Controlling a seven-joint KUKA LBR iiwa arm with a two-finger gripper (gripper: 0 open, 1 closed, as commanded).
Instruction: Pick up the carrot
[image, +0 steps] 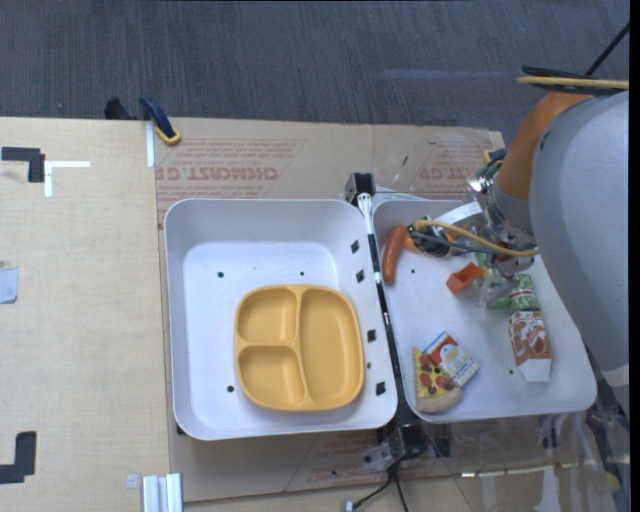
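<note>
While the carrot (394, 252) lies at the upper left of the right bin (560, 395), close to the middle wall, the hand (497, 262) sits to its right. I cannot tell its grip. A yellow plate (299, 347) rests in the left bin (200, 300).

Two white bins on the bench, left bin (190, 300) and right bin (480, 395). One yellow divided plate (298, 347), three compartments in it. One carrot (393, 252), one small orange piece (464, 279), one pizza slice toy (442, 372), one carton (528, 343), one green-patterned packet (515, 296)
</note>
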